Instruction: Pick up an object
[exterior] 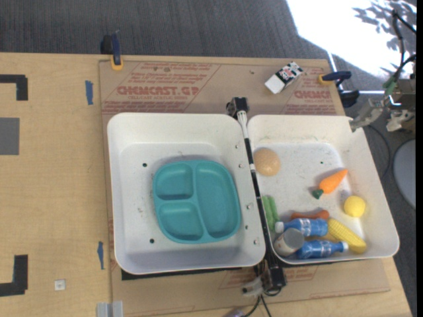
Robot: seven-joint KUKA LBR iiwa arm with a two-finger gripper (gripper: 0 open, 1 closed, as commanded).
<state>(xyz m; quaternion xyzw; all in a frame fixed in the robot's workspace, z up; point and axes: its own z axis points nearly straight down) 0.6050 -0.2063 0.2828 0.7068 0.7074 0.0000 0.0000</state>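
Observation:
The right bin (370,177) holds several small toys. A tan round piece (267,162) lies near its back left. An orange carrot (330,182) and a yellow lemon (355,206) rest towards the right. Along the front edge sit a yellow corn cob (347,234), two blue bottles (307,228) (322,248), a grey can (288,242) and a thin reddish-brown piece (310,214). A green pod (269,210) lies against the left wall.
The left bin (125,177) holds a teal divided plate (196,200). A small black-and-white carton (283,77) lies on the board behind the bins. Blue clamps (114,47) (337,78) grip the board's back edge. Metal fittings and cables (390,107) stand at the far right.

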